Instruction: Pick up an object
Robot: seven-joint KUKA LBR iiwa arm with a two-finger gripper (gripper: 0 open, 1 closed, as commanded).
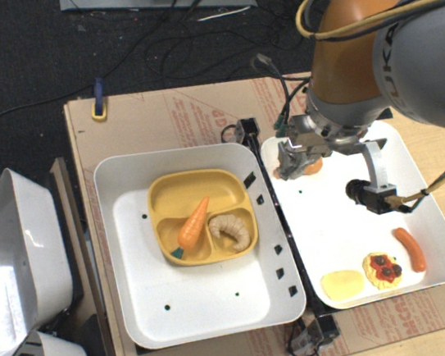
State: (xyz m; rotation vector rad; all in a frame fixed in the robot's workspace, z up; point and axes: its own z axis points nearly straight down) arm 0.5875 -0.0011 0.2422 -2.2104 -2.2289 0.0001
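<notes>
My gripper (293,161) is down in the far left corner of the right bin (434,208). A small orange object (314,168) lies right under and beside it, mostly hidden by the gripper body. I cannot see whether anything is held. Toward the bin's near edge lie a red sausage (410,248), a small pizza piece (383,269) and a pale yellow disc (343,283). In the left bin (141,301) a yellow divided plate (166,191) holds an orange carrot (194,224) and a pale curled shrimp (232,230).
The grey arm with its orange band (352,21) hangs over the far right of the right bin. A black fitting on a cable (370,192) dangles from it over the bin's middle. White containers (14,254) stand off the bench at the left.
</notes>
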